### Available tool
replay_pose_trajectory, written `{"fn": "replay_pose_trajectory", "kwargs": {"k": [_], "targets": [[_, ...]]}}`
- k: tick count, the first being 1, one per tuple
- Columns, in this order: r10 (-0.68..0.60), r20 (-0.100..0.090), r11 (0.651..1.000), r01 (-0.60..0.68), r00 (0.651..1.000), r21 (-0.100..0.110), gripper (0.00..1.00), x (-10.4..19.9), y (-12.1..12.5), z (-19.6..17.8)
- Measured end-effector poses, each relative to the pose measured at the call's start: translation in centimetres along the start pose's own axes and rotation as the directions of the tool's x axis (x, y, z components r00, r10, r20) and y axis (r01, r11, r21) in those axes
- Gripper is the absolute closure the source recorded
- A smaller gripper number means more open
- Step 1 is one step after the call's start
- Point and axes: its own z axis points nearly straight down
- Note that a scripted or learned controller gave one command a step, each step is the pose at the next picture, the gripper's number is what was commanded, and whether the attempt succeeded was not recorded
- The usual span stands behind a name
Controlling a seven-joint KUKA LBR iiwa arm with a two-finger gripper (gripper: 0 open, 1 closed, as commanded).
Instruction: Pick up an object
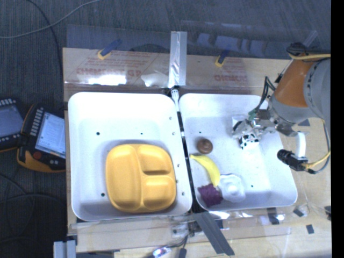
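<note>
Two bins under me, my gripper [248, 129] low in the right bin [269, 198] over a spotted toy [246, 140], jaw state unclear, banana [207, 167] nearby, yellow tray [141, 177] left.

Off-task clutter I see from my desk

A handheld control unit [40, 138] lies on the floor left of the bench, cables [48, 20] trail across grey carpet, and two yellow-and-blue clamps [109, 49] sit along the far edge.

A yellow tray [141, 177] is seen in the left bin [86, 117]; a banana [207, 167] lies right of it, across the divider.
</note>
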Motion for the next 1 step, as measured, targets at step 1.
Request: {"fn": "replay_pose_trajectory", "kwargs": {"k": [1], "targets": [[0.049, 0.001, 0.999, -0.049, 0.999, 0.018, 1.00, 9.51, -2.48, -8.37]]}}
